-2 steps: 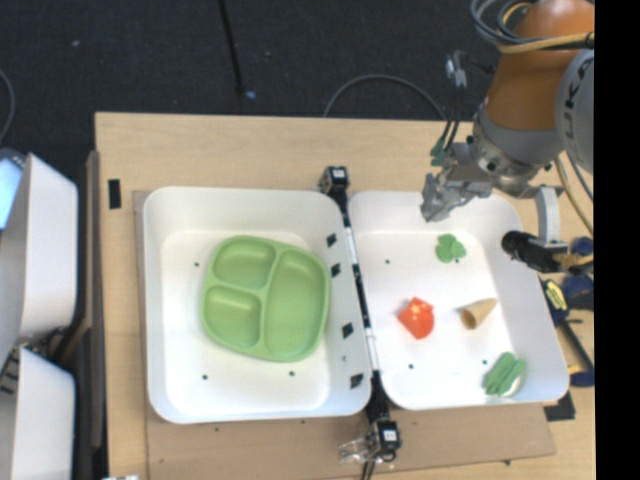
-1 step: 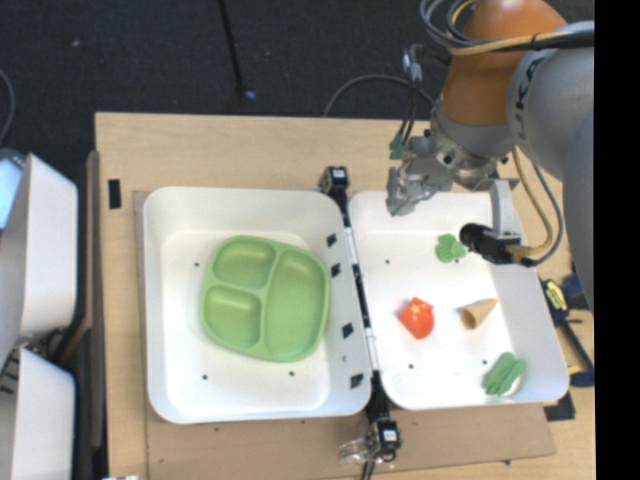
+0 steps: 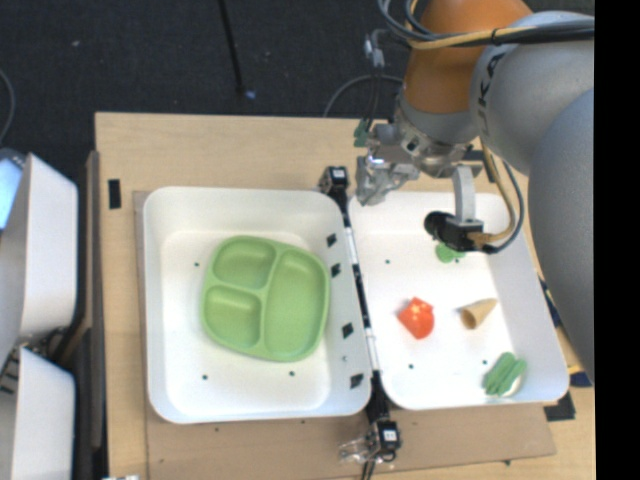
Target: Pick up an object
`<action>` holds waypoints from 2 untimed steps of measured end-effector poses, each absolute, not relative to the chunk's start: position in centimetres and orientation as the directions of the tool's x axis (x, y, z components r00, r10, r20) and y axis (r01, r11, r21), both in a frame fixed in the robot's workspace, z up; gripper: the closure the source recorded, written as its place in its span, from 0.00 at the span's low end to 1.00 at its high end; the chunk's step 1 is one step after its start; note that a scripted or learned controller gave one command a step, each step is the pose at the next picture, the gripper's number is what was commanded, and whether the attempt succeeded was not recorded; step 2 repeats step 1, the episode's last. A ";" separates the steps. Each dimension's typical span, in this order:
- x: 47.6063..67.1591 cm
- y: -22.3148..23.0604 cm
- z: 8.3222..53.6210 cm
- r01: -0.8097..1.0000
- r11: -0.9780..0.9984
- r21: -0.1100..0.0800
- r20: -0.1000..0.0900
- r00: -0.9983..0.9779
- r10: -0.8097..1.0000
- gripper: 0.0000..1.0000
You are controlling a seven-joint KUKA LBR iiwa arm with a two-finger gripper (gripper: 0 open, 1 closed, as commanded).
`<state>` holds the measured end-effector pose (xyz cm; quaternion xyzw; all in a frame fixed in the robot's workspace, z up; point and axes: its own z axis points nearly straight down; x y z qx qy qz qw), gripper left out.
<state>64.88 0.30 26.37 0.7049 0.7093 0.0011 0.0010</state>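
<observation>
The right bin [image 3: 520, 268] holds a red object [image 3: 416, 317] near its middle, a tan cone [image 3: 478, 312] to the right of that, and a green object [image 3: 503, 373] at the near right corner. A small green piece [image 3: 448, 253] lies farther back, partly under a black part of the arm. My gripper [image 3: 378, 180] hangs over the far left corner of the right bin, close to the divider between the bins. It is well apart from the red object and the cone, and nothing shows in its grasp.
A light green divided plate [image 3: 265, 296] lies in the left bin [image 3: 170, 368]. The grey arm with its orange band [image 3: 455, 43] covers the right bin's far right side. Black clips line the divider [image 3: 355, 288] between the bins.
</observation>
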 end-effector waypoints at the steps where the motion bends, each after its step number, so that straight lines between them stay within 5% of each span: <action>1: 66.6 5.6 26.3 1.000 0.007 0.003 0.001 -0.007 1.000 1.00; 2: 66.6 5.6 26.3 1.000 0.007 0.003 0.001 -0.007 1.000 1.00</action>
